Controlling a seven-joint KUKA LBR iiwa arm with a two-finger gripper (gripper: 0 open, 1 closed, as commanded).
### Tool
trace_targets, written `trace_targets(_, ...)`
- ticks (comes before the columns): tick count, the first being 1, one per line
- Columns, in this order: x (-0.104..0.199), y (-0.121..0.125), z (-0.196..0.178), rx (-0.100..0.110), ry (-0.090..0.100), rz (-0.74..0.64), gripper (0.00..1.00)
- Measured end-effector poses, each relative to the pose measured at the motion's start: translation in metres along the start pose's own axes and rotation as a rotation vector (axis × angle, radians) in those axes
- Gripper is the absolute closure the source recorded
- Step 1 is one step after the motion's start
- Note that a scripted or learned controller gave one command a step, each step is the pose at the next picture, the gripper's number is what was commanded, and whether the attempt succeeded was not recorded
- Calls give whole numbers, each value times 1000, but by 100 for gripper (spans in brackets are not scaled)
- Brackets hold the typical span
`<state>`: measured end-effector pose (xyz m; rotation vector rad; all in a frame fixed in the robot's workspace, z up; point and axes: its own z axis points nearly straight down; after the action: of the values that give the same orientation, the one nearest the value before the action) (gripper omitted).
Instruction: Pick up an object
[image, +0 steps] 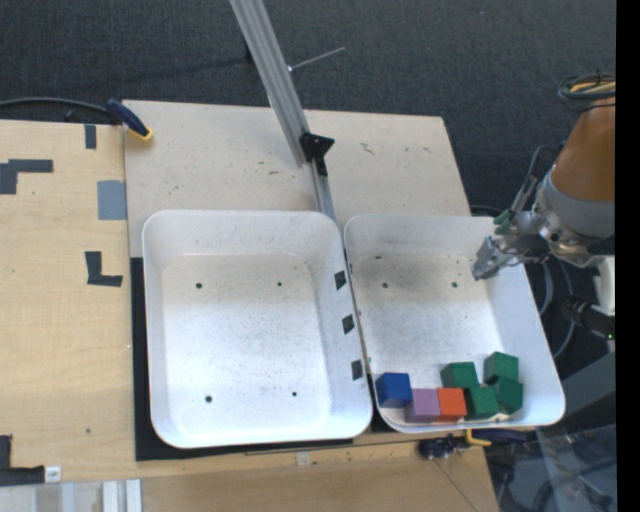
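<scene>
Several small blocks lie along the near edge of the right bin (420, 235): a blue block (394, 388), a purple block (426, 403), an orange block (452, 402) and a cluster of green blocks (488, 384). My gripper (489, 258) hangs over the right bin's far right side, well above and behind the blocks. Nothing shows between its tips. The grey arm with its orange band (590, 140) comes in from the right edge.
The left bin (240, 235) sits beside the right one. A slanted metal rail (283, 90) runs down from the top to where the bins meet. Cables hang at the right of the bench. A blue and yellow clamp (130, 119) lies at the far left.
</scene>
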<state>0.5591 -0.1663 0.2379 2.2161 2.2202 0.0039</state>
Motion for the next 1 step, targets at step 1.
trace_targets(1,46,-11,-6,6,3,-4,100)
